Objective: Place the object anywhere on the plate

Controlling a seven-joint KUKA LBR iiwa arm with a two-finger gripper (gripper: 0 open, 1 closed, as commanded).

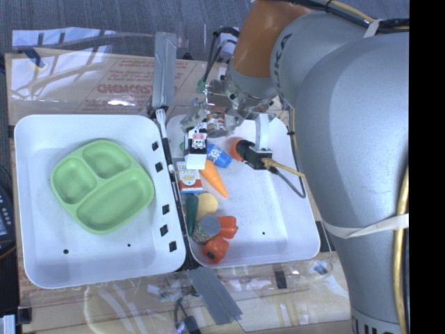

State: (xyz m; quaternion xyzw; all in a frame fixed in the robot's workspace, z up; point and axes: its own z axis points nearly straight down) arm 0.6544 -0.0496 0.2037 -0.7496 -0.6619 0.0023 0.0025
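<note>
Mostly, arm (pixel 334 117) hides right bin (pixel 278 235) far corner.

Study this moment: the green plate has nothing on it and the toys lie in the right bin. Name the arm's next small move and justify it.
Probably lower the pincer a little onto the toys below it, such as the carrot. It hangs over the right bin's far end, and nothing can be seen held in it, while the green plate in the left bin awaits an object.
</note>
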